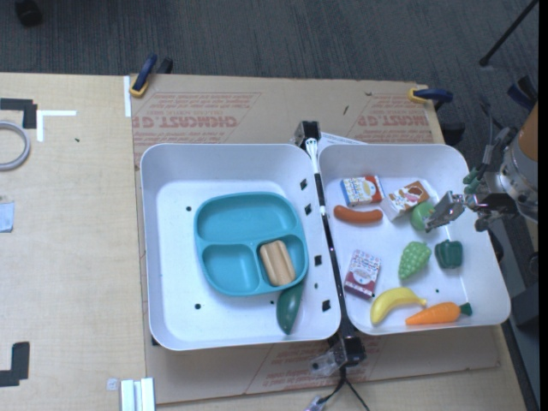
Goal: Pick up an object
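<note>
carrot (437, 314) at right bin front | fingers (443, 210) over green ball (420, 217) | spread: cannot tell

beyond my bench (68, 255), pale wood, the floor (274, 24) is dark grey carpet. a cardboard sheet (214, 114) with reversed red print lies across the bench, held at its far edge by two blue-and-yellow clamps (145, 74). black tape marks (19, 110) sit at my bench's left side. the light is even and soft.
</note>
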